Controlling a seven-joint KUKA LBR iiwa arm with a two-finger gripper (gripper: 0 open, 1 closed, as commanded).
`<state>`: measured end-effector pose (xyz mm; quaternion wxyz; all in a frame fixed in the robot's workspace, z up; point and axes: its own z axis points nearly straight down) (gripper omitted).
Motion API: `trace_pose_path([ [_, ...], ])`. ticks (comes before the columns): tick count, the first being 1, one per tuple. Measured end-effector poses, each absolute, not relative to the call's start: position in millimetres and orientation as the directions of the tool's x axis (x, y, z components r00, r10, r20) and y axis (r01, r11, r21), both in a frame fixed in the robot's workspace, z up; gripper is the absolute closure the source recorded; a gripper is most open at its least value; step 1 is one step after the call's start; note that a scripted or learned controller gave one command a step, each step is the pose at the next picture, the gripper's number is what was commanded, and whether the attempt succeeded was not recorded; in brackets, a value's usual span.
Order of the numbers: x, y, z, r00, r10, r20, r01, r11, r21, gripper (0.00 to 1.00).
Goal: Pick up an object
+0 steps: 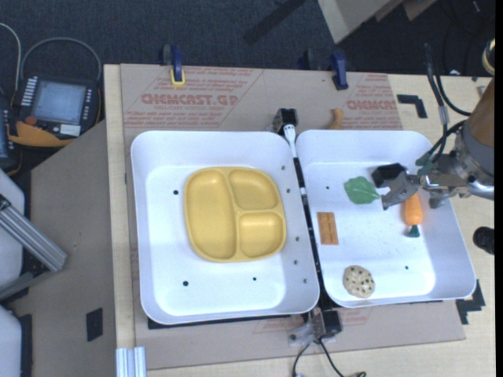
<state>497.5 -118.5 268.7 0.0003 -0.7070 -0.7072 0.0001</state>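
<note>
Camera view, left to right. Far to my pincer's left, in the other bin, lies a yellow plate: stiff, broad and flat, with no edge I would trust to take. Nearer, to the pincer's lower left in my bin, a brown wafer lies flat; I judge it thin and hard to get under. Below and left of the pincer sits a cookie, probably light but crumbly or slick. Just left of the pincer is a green leaf, which looks soft and floppy.

The carrot is my best pick. It lies right beneath the pincer, long axis pointing roughly toward the bin's near edge, its upper end hidden under me. It looks like a small, light, stiff toy with a smooth skin that could slip or roll. I would take it across the thick middle, squeezing across its width, not along its length.

I cannot tell whether the pincer is open or closed, nor whether it touches the carrot. My arm reaches in from the right over the bin's rim, the wrist low and the pincer pointing down into the bin.
</note>
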Motion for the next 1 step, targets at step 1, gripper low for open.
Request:
trace_pose_path([
  [1, 499.1, -119.9, 225.5, 0.001, 1.000, 0.002, 1.000, -0.001, -0.007, 0.00],
])
